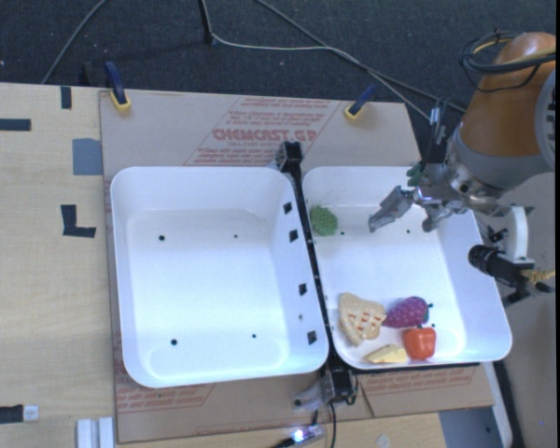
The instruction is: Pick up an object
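A grey KUKA arm with an orange band above its wrist reaches in from the right over the right bin [448,259], its gripper [413,215] hanging above the bin's far half with the two fingers spread wide and nothing between them.

Four toy foods crowd the right bin's near edge: a tan waffle-patterned piece [360,317], a purple grape cluster [408,311] just beside it, a red pepper-like piece [420,343] toward the near right corner, and a pale yellow wedge [386,354] touching the near wall. A small green leafy piece [323,220] sits apart by the far left wall, next to the black divider [303,250] where the two bins meet.

The left bin [205,269] shows bare white plastic with a few dark dots. Both bins rest on a cardboard sheet [261,133] printed in red, held at its far edge by two yellow-and-blue clamps [119,93]. The sheet lies on a pale wooden bench [37,250] marked with dark tape. Beyond it, black cables [205,26] trail across dark carpet [355,7].
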